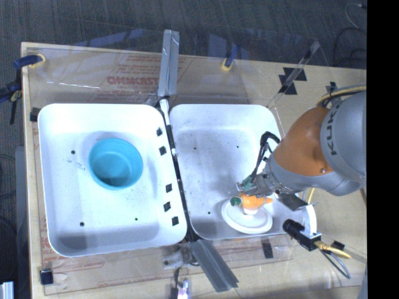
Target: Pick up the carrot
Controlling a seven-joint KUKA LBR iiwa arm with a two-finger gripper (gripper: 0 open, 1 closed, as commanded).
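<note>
A blue bowl (116, 162) sits in the left bin (56, 229), a little left of that bin's middle and well apart from its walls. A dark divider with small black clips (169, 167) runs between the left bin and the right bin (212, 129), which lie side by side on the surface (206, 73). In the right bin, near its lower right corner, rests a small white plate (240, 222). The carrot (254, 201), orange with a green tip toward the divider, lies over the upper part of the plate. The hand (257, 189) is directly above the carrot, at its upper edge; whether it is wide, narrow, or gripping the carrot cannot be told from here. Right of the plate, the arm (330, 148) with its orange band reaches in over the right bin's edge.
</note>
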